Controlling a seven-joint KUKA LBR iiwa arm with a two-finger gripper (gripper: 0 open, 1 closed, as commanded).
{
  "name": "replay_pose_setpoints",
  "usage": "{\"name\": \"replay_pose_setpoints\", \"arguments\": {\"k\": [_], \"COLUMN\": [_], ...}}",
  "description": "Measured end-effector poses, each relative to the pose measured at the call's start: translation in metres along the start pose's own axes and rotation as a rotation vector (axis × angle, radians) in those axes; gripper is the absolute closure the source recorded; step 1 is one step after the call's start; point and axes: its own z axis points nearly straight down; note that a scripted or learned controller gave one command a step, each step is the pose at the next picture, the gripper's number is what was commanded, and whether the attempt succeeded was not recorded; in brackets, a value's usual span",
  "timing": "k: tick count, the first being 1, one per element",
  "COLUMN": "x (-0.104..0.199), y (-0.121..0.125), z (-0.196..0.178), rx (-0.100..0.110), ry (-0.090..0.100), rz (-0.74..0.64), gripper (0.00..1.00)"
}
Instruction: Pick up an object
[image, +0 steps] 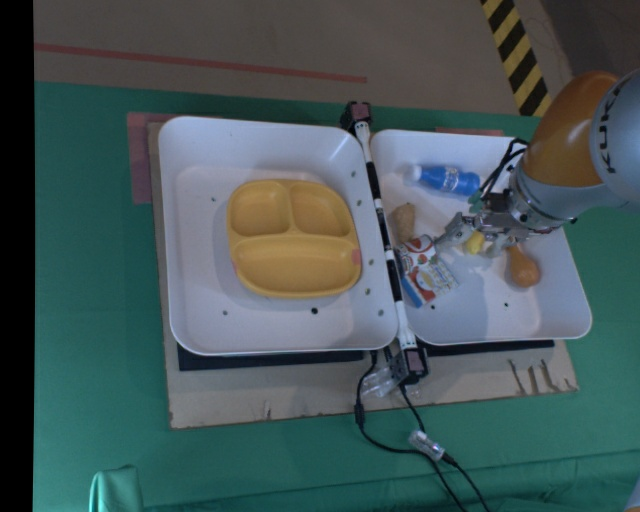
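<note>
Pincer (472, 232) low in right bin (560, 320), finger state impossible to tell. Touching it: small yellow item (474, 243). Just right: brown pear (522, 267). Left: snack packet (427, 270), tan piece (404, 221). Beyond: blue bottle (446, 180). Far left: yellow tray (293, 238) in left bin (200, 320).

The scene is evenly but rather dimly lit from overhead. Mild glare is seen on the white bins (270, 335), with soft shadows cast beneath their near rims. Slight softness is noted throughout; small objects are blurred.
</note>
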Motion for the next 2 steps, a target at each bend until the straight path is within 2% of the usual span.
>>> {"name": "replay_pose_setpoints", "arguments": {"k": [1,2], "x": [-0.002,0.048], "y": [0.003,0.007], "z": [-0.015,0.002], "rx": [-0.013,-0.01], "ry": [-0.005,-0.003], "rz": [0.005,0.0], "gripper": [1.0,1.0]}}
